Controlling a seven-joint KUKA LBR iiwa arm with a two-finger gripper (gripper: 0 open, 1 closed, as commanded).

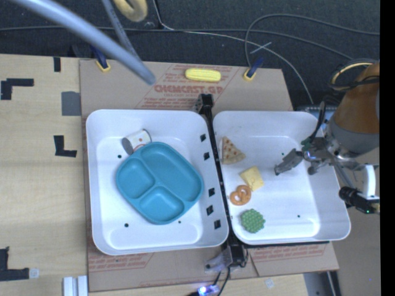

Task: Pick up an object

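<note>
Four small toy food pieces are seen lying in the right-hand shallow white bin [321, 224], grouped near its left wall. A pale yellow wedge like a block of cheese [252, 178] lies in the middle of the group; it is judged light and rigid, and would best be taken across its two flatter sides. Just below it, touching or nearly so, is an orange-brown pretzel-like ring [240, 195], thin and likely to slip unless pinched across its outer edge. Nearer the front wall lies a green knobbly round piece like broccoli [252, 220], probably light, its bumps offering some grip. Above the group a tan waffle-patterned triangle [231, 150] rests beside the left wall, flat and hard to get under.

The gripper [290, 163] hangs over the same bin, to the right of the pieces and apart from them. Whether the jaws are spread or pressed together cannot be told; nothing is seen between them.

In the left white bin [99, 184] a blue compartment tray [158, 182] and a small white cup [136, 142] on its side are seen. A yellow banana-like toy [202, 75] lies on the desk behind the bins.
</note>
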